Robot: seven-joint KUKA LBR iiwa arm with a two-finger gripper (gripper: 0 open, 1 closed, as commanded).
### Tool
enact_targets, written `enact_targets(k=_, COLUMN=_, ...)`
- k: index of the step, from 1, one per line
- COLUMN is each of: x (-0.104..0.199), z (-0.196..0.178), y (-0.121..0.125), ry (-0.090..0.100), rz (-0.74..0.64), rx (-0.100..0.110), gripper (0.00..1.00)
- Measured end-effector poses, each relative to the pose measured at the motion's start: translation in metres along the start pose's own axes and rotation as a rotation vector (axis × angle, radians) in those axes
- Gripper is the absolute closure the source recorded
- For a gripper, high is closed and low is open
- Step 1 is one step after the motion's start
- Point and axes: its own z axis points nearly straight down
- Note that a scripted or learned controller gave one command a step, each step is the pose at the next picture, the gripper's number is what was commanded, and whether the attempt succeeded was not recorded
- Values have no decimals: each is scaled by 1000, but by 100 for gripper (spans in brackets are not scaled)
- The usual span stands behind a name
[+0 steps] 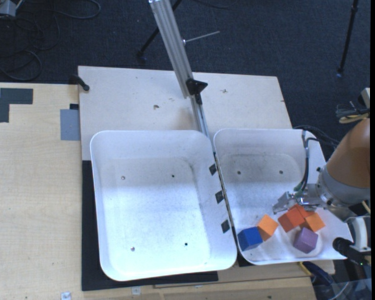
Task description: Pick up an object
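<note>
- The gripper (294, 200) sits low in the right bin (256, 149), at its near right part, just above a red-orange block (292, 218); whether the tool is spread or pressed together cannot be told from this slant, and nothing can be made out between its tips.
- The things to pick lie bunched in that bin's near right corner: five blocks in all.
- By colour: one blue block (250, 237), one purple block (305, 239), one red-orange block, and two lighter orange ones, the left orange block (267, 226) and the right orange block (314, 221).
- Two white bins stand side by side; the left bin (112, 167) holds no blocks.
- Likely risk: the blocks touch or nearly touch, so a closing tool may land on two at once, or push one aside and come up with nothing.
- A second risk: the cluster lies close to the bin's near and right walls, so a descent slightly off could strike the rim or wedge a block against it.
</note>
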Motion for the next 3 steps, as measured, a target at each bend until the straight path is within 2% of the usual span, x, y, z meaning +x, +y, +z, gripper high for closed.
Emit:
enact_targets(k=1, x=-6, z=-72, y=-14, ry=15, rz=-4, rx=26, gripper=0)
enact_targets(k=2, x=29, z=-5, y=-14, ry=12, rz=-4, rx=21, gripper=0)
enact_targets(k=3, x=30, z=-10, y=-17, ry=18, rz=-1, rx=32, gripper=100)
